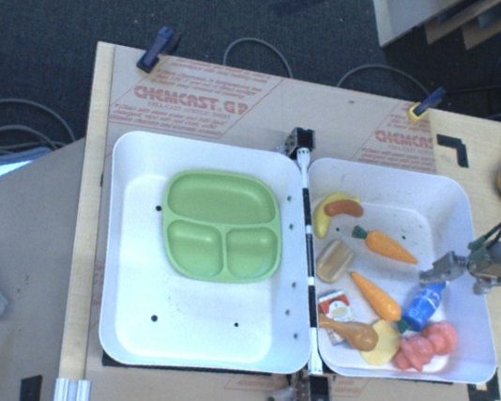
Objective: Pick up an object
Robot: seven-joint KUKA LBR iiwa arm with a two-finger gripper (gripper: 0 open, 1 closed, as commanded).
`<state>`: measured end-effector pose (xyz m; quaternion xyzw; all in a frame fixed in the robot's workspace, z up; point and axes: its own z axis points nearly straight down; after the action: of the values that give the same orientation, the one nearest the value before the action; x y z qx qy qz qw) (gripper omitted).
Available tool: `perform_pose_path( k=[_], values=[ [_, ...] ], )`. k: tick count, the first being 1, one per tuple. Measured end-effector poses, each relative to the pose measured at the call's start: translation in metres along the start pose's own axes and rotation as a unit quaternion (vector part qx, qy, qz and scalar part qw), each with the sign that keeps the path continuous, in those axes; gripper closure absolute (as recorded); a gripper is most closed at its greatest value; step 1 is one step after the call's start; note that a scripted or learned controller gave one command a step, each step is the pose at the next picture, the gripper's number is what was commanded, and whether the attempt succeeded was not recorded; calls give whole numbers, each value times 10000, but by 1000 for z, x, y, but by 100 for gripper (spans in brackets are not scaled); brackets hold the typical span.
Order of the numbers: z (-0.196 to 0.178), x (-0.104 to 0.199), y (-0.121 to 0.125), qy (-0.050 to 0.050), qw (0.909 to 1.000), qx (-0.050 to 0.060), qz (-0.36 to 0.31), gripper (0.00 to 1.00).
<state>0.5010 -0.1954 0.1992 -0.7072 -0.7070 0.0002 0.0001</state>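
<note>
The right bin holds several toy foods: a yellow banana with a red sausage on it, an orange carrot, a second carrot, a tan bread piece, a blue bottle, a pink lumpy toy and a brown drumstick. My gripper hangs over the bin's right side, just above and right of the blue bottle. Its fingers are open with nothing between them.
The left bin holds a green divided plate. A red and white card lies by the divider. Clamps sit on the bench's far edge, blue and yellow. Cables loop off the bench to the left.
</note>
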Motion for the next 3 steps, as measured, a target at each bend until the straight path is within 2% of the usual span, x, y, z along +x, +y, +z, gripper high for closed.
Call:
perform_pose_path(
  k=[1, 2, 3],
  values=[
    [101, 13, 8, -8, 10000, -13, 3, 0],
    [91, 13, 8, -14, 10000, -22, 5, 100],
    [112, 91, 25, -16, 10000, -62, -2, 100]
  ],
)
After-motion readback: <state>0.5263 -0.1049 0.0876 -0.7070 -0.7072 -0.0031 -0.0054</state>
